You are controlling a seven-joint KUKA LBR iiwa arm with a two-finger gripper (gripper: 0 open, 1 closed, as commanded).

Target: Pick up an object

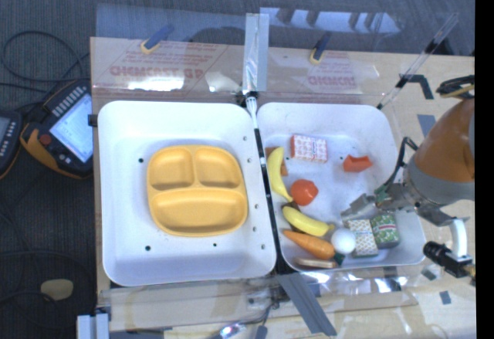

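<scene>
- Nearest the camera, along the front wall of the right bin [386, 123], lie a carrot [308, 243], a white ball [343, 240] and two small cartons: a pale one [362, 237] and a green box [385, 229], side by side and touching.
- Gripper [369, 205] hovers just above those cartons, at the bin's right front; whether it is spread or pressed together I cannot tell, and nothing is visibly pinched.
- Likeliest target, judging by closeness, is the pale carton or the green box, both directly under the tool and slightly toward the camera.
- Both look light and stiff-sided, probably hollow toy packaging with smooth printed faces, so they may slip or crush a little; the flat opposite sides are the sensible place to grip.
- Crowding is the risk: the ball touches the pale carton and would likely roll if nudged.
- Farther back sit two bananas [276, 174], an orange-red round piece [304, 191], a red-and-white box [309, 148] and a small red wedge [357, 163], all well apart from the tool.
- Left bin [116, 175] holds a yellow divided tray [197, 189].
</scene>
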